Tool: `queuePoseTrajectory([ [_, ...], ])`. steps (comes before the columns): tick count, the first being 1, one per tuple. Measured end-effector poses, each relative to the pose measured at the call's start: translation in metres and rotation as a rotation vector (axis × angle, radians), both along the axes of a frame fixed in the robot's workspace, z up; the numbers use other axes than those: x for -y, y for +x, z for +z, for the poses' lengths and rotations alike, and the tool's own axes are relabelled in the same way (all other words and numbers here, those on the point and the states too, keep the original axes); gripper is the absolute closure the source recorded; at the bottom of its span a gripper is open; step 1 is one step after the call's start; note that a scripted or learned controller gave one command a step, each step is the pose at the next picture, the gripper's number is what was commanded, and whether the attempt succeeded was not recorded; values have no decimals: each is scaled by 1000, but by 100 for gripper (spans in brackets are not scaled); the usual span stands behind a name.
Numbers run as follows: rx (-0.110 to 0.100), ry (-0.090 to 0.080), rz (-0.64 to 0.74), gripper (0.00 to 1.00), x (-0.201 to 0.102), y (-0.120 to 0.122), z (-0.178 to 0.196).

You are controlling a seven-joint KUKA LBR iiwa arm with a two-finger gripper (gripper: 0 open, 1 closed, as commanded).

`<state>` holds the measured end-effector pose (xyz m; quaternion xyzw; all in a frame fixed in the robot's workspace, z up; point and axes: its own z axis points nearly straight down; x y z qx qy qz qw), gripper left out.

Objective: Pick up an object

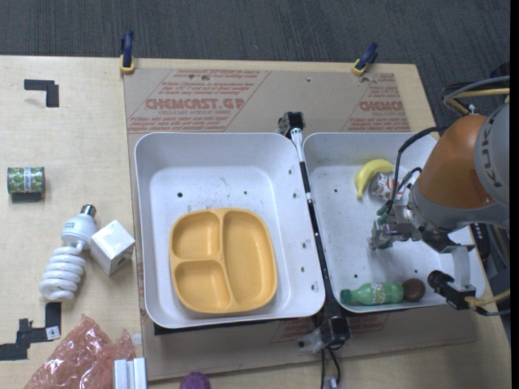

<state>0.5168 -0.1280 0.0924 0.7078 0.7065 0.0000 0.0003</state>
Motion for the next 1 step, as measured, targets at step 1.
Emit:
queuePoseTrajectory([
  [1, 1, -1, 3, 0, 8, 80, 0],
])
